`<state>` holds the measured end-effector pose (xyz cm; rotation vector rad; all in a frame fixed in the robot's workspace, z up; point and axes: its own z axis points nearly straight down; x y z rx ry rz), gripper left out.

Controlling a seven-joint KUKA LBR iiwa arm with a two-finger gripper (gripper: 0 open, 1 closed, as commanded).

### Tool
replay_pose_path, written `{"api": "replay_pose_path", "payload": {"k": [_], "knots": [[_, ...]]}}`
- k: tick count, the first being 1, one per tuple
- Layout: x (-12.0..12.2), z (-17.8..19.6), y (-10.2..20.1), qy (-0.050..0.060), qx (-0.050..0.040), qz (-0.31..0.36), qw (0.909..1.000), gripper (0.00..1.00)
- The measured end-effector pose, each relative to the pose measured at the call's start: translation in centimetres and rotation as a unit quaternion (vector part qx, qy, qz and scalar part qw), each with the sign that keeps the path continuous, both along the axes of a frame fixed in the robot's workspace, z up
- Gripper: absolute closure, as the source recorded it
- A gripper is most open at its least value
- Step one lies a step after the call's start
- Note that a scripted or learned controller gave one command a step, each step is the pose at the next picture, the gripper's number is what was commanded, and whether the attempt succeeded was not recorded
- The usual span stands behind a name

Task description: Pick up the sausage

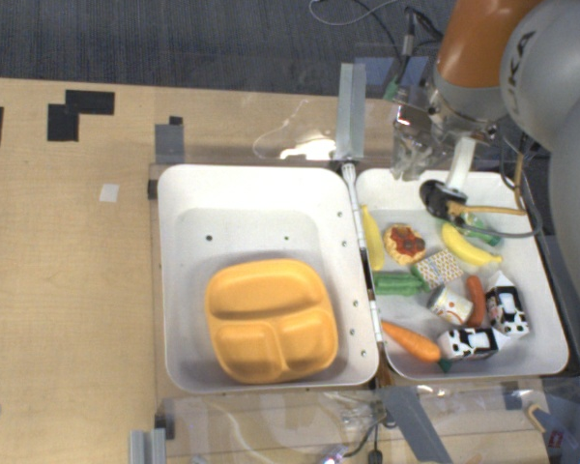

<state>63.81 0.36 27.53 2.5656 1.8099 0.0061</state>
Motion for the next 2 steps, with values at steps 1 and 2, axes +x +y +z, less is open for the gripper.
{"api": "replay_pose_path", "payload": {"k": [1, 2], "knots": [[-0.1, -9.1, 3.5, 0.001, 0.0002, -0.065, 0.9979, 1.0], [0.3, 0.8, -0.7, -0.002, -0.0005, 0.013, 0.9999, 1.0]]}}
